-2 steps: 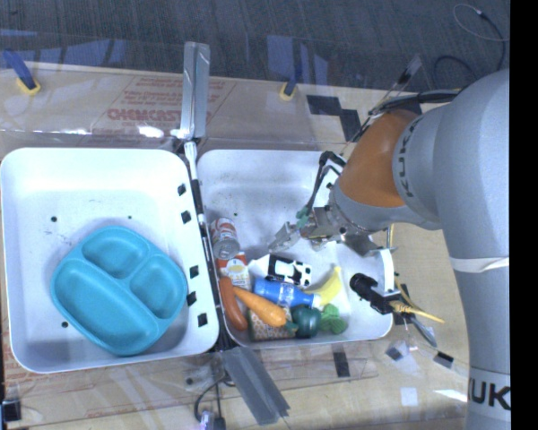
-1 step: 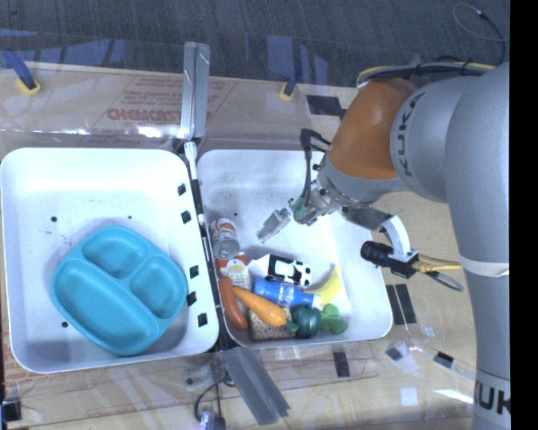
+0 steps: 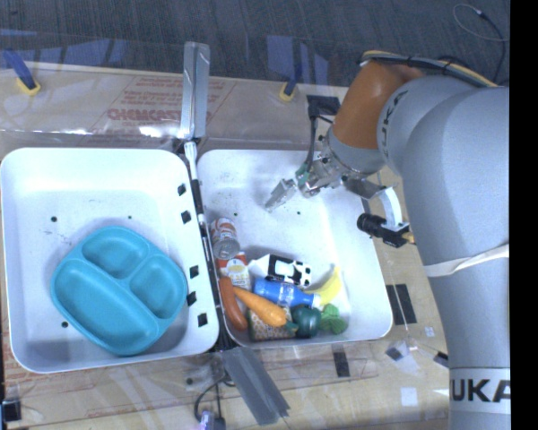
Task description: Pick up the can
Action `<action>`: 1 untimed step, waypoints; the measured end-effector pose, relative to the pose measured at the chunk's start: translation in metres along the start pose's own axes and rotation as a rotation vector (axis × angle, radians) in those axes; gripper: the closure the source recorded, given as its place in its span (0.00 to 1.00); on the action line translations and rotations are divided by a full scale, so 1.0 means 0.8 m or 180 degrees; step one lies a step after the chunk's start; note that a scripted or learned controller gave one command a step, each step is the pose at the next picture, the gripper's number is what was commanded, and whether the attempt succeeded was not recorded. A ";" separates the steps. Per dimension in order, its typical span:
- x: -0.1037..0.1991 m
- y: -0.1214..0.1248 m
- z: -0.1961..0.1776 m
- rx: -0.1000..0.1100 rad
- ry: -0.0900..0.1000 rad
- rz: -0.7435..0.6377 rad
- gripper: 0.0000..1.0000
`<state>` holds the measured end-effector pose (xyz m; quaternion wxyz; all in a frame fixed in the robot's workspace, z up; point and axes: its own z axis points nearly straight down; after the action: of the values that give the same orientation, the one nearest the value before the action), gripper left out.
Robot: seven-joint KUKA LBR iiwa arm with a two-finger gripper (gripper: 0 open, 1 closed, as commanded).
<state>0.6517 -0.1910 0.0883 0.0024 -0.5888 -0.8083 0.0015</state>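
Two bins sit side by side on a bench (image 3: 90, 392): a divided tray (image 3: 117, 289) in the left bin (image 3: 27, 177); a can (image 3: 224, 237), carrot (image 3: 260, 306) and bottle (image 3: 282, 292) piled in the near part of the right bin (image 3: 251, 168).

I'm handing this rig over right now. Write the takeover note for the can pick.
End effector: over the bare upper part of the right bin, fingers apart, nothing between them.
Can: in the right bin against the divider wall, at the top of the clutter pile, apart from the end effector.
Blue tray: in the left bin.
Done: no grasp yet.
Left: reach the can, close, lift.
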 end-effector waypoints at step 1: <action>0.035 -0.057 0.001 0.0003 0.0005 -0.0562 0.00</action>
<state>0.5994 -0.1787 0.0882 0.0035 -0.5152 -0.8571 0.0011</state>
